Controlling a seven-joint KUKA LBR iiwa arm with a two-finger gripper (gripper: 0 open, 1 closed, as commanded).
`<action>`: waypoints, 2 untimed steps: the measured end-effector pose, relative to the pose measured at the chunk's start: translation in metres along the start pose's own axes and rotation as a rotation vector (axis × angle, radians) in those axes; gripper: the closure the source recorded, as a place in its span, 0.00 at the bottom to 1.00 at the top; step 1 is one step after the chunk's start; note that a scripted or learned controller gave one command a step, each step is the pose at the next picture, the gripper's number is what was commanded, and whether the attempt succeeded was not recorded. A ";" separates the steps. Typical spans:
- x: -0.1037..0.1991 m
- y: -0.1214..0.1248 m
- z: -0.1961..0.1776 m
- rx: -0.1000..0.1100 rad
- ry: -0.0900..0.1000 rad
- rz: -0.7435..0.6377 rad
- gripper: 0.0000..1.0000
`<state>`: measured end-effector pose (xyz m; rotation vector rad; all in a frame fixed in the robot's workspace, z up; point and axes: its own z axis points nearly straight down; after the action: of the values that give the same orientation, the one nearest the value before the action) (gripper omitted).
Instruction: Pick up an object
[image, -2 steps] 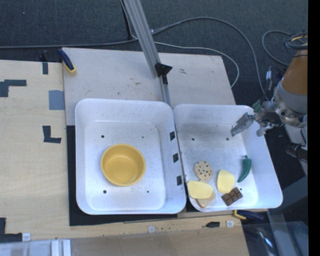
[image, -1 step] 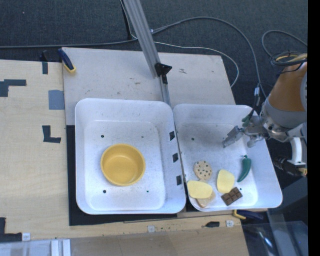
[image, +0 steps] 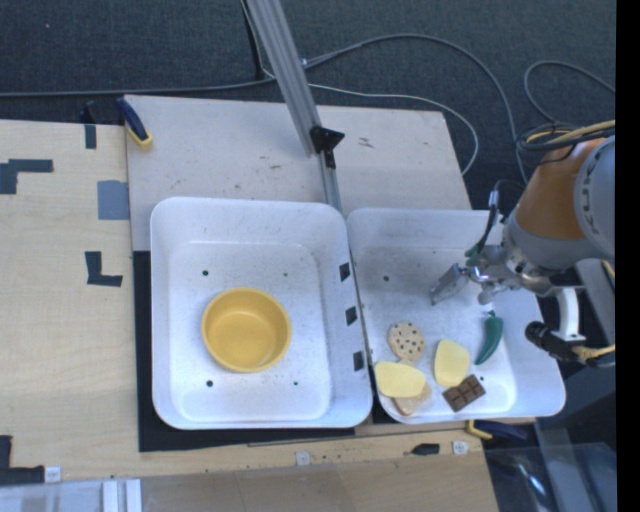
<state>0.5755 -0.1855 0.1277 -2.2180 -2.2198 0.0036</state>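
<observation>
Nothing lifted yet: your jaws hang over the right bin, carrying nothing.

You can see one finger jutting left over bare bin floor; whether the jaws are spread or pressed together, you cannot tell. Candidates lie near the front: a speckled cookie, yellow pieces, a chocolate bar, a green pepper. The yellow bowl sits in the left bin. The whole pick remains.

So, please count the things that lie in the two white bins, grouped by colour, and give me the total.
Yellow: 3, the round plastic bowl in the left bin, and two flat pieces in the right bin.
Tan: 2, a speckled cookie and a pale piece partly under a yellow one.
Brown: 1, a chocolate square.
Green: 1, a slim pepper.
Total: 7.
</observation>
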 end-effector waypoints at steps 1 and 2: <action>0.000 0.001 0.038 -0.005 -0.001 0.000 0.00; -0.001 0.001 0.027 -0.007 -0.003 0.000 1.00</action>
<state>0.5765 -0.1860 0.1008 -2.2234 -2.2250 -0.0010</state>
